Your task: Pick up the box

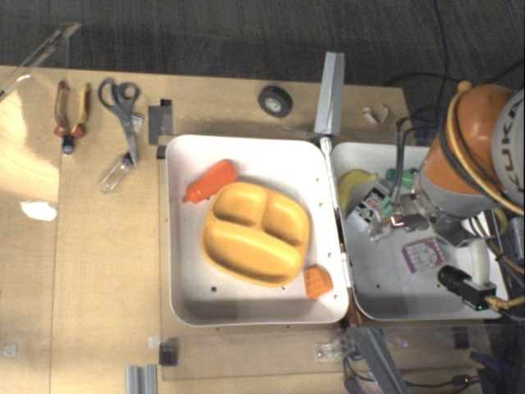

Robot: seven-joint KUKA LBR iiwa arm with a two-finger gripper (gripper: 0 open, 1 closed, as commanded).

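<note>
We see the gripper point(392, 212) low over the right bin point(385, 298), but we cannot tell how its jaws stand. A small box point(423, 256) with a purple print lies flat on the bin floor just beside the jaws, toward the near rim. Far off, past the divider, the left bin point(184, 220) holds a yellow tray point(256, 232).

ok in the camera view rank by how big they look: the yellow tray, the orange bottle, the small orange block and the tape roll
1. yellow tray, by far the largest
2. orange bottle
3. small orange block and tape roll: these look alike in size, so I won't rank them.
</note>
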